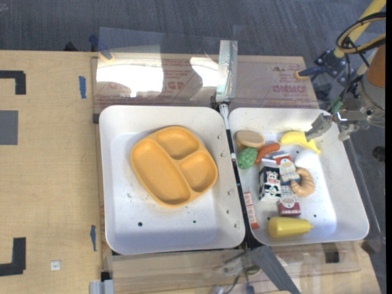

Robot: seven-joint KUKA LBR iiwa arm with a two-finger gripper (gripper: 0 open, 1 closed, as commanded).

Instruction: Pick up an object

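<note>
My gripper hangs over the far right corner of the right bin, open, with nothing between its fingers. Just to its left lies a yellow banana. Further into the bin are a tan bun, a green piece, an orange-red sausage shape, a cow-patterned carton, a red and white carton, a brown pretzel, a small red can and a yellow bottle-like item.
The left bin holds an orange divided plate. A thin red packet lies by the wall between the bins. Clear plastic sheeting and a taped upright stand behind them. Cables hang at the top right.
</note>
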